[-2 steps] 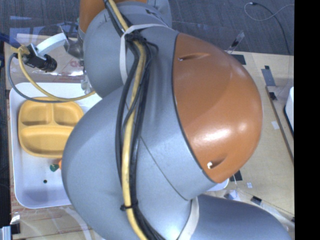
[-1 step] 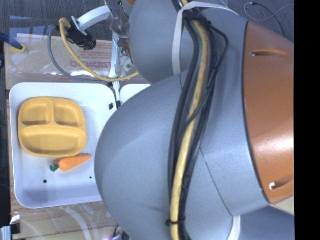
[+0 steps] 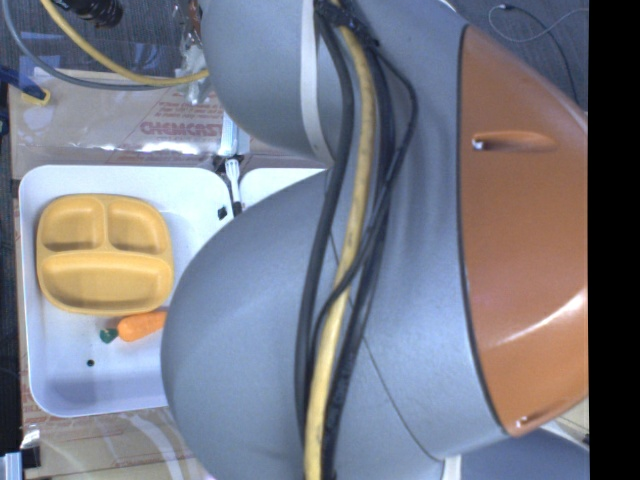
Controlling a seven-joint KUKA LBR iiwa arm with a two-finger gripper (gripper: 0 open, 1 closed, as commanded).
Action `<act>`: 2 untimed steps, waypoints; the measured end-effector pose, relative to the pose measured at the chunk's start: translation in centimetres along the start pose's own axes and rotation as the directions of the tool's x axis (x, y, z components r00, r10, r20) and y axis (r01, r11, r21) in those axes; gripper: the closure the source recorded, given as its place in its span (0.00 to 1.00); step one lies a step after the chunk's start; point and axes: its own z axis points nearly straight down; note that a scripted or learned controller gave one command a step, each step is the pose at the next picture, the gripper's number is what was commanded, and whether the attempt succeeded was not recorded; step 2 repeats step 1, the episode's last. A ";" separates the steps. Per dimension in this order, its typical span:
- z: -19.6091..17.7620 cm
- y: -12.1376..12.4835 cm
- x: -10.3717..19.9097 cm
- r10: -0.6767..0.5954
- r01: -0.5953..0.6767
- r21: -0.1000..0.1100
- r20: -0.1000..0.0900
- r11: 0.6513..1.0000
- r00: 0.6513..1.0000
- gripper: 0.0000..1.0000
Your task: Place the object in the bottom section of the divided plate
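The grey arm [image 3: 400, 268] fills most of the camera view, its body lying over the right bin [image 3: 285, 178] and the right part of the left bin [image 3: 60, 393]. The orange band [image 3: 525, 228] occupies the right side of the view. Black and yellow cables [image 3: 345, 168] run down the arm's casing from the top of the view to the bottom.

The claw itself is hidden by the arm's own body; whether it is spread or pressed together cannot be told.

The left bin is white and shallow. A yellow divided plate [image 3: 103, 251] lies in it against the bin's left wall, toward its upper left corner. The plate has two smaller sections along its upper side and one wide section along its lower side. All three sections appear bare.

The object, an orange carrot-shaped item [image 3: 142, 326] with a small green end [image 3: 107, 336], lies on the bin floor just below the plate's lower edge, near the arm's casing. It is outside the plate. A small dark speck [image 3: 91, 363] sits on the bin floor below it.

Above the bins a clear plastic sheet [image 3: 110, 118] carries red lettering, partly readable as "CHEMCAST". A yellow hose [image 3: 90, 53] loops across the upper left corner of the view.
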 end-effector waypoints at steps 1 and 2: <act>0.1 5.4 -2.4 0.045 -0.045 0.001 0.007 0.999 0.999 1.00; 0.1 5.4 -2.4 0.045 -0.045 0.001 0.007 0.999 0.999 1.00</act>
